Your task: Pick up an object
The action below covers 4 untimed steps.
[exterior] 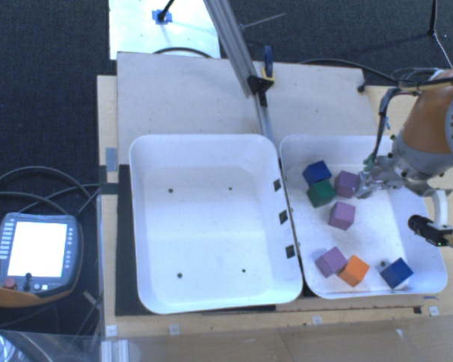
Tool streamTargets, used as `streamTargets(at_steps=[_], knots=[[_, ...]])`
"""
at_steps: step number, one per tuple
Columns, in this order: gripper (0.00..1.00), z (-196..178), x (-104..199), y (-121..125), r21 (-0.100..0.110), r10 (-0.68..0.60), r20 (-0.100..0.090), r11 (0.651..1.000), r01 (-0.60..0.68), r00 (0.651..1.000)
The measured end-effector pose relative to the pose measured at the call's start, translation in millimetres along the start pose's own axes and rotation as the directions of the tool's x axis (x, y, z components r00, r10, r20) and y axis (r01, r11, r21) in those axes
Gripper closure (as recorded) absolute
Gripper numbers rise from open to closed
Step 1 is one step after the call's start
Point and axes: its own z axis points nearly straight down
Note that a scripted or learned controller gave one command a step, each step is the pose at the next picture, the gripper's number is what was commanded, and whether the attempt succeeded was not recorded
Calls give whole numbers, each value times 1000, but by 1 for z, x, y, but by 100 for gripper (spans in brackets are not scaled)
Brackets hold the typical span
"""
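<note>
Nearest the lens, along the lower rim of the right-hand shallow white plastic bin (430,281), three cubes lie below the pincer: a dark blue cube (396,272) almost straight beneath it, an orange cube (354,270) down and to its left, and a pale purple cube (331,262) touching that orange one on its far side.

Higher in the same bin, the two-finger metal pincer (366,185) hangs at the end of the grey arm with its orange band (432,127), which comes in from the right. Its tip sits just beside a purple cube (347,183), right at that cube's right edge (whether metal actually meets the cube I cannot tell). How far the pincer is spread I cannot tell either; its tip is small and blurred, and nothing can be made out inside it.

Left of the pincer, past that purple cube, a dark green cube (321,194) sits with a blue cube (317,173) touching it from above. Another purple cube (342,215) rests a little below and left of the pincer, apart from the others.

Well to the left lies the second white bin (147,225), and far left of that a handheld control pendant with a bright screen (34,259).
</note>
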Motion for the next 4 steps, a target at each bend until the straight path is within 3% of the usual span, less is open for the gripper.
streamTargets(at_steps=[2,4], knots=[[100,-104,9,8,-2,-2,1,1000,2,1000],[100,-99,115,-1,6,-6,-3,1000,6,1000]])
